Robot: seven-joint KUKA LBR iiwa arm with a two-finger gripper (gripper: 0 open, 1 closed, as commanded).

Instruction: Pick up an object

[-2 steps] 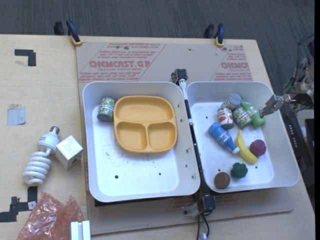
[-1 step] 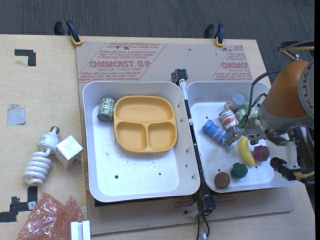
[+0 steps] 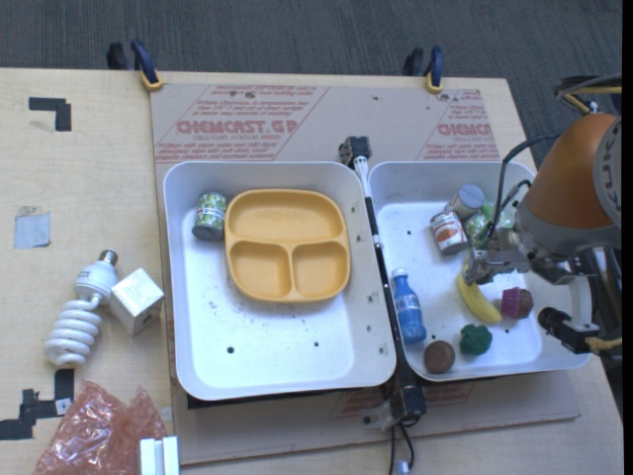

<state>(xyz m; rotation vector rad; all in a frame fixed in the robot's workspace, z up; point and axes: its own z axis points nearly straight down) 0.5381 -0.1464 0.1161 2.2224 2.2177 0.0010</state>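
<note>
Gripper [image 3: 487, 262] is lowered into the right bin [image 3: 420, 191], just above the banana [image 3: 479, 302].
Finger state cannot be told; the tips are hidden among the clutter. The banana is seen just near of the gripper, touching or nearly so, its long axis running far-left to near-right. A red-labelled can [image 3: 448, 233] is seen just left and far of the gripper, a magenta block [image 3: 516, 303] right of the banana, a blue bottle [image 3: 406, 307] well left.
</note>
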